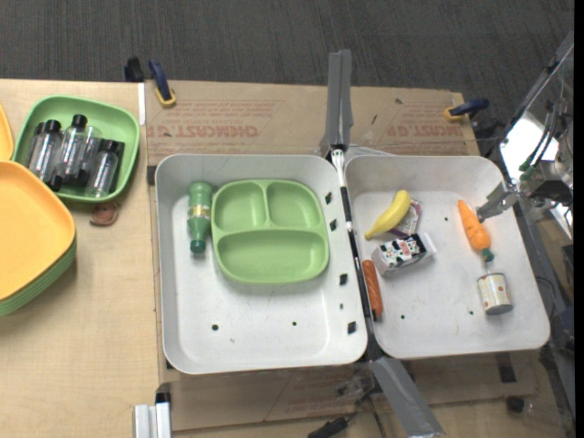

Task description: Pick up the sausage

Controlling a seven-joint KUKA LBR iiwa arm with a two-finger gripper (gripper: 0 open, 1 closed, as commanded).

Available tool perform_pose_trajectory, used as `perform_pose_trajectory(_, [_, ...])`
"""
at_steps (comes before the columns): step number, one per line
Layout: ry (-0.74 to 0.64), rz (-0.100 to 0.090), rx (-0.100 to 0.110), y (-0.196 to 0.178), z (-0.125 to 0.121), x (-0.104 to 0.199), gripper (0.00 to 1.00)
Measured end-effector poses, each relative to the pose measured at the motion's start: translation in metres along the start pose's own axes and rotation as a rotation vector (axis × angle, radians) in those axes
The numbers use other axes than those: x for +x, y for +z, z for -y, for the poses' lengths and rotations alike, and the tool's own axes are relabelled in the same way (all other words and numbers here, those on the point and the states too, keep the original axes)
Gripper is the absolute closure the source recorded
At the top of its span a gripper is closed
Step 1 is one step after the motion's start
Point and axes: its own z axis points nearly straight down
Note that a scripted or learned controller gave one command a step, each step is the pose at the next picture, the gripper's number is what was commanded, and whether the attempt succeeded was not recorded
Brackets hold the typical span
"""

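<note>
**Sausage lies at the left wall of the right bin**

Camera view: Two white bins sit side by side on the bench (pixel 274 112). The sausage (pixel 372 289) is a thin red-brown stick. It lies flat in the right bin (pixel 438 331), close against that bin's left wall, with one end pointing up and the other down in the picture. Just above and right of it is a small black and white packet (pixel 402 250). A yellow banana (pixel 390 214) lies above the packet, touching a crinkly wrapper.

On the right side of the same bin is an orange carrot (pixel 474 227) with a small green tip. Below the carrot lies a small pale can (pixel 494 293) on its side.

The gripper (pixel 495 203) is at the right edge of the right bin, just beside the top of the carrot. It is grey and partly mixed up with the frame behind it, so I cannot tell how wide it is. Nothing can be seen between its parts. It is well apart from the sausage.

The left bin (pixel 255 336) holds a green plate (pixel 270 231) with three sections. A green bottle (pixel 199 215) lies just beside the plate's left edge.

On the bench to the left is a green tray (pixel 119 121) with small dark bottles (pixel 75 154) in it. Yellow plates (pixel 32 240) are stacked near it.
</note>
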Motion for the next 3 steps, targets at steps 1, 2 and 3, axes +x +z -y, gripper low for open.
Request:
perform_pose_trajectory(1, [-0.210,-0.001,-0.004,0.137,-0.065,-0.003,0.00])
perform_pose_trajectory(2, [-0.210,0.001,-0.005,0.128,-0.065,-0.003,1.00])
perform_pose_trajectory(3, [-0.166,0.002,-0.003,0.021,-0.074,0.046,1.00])
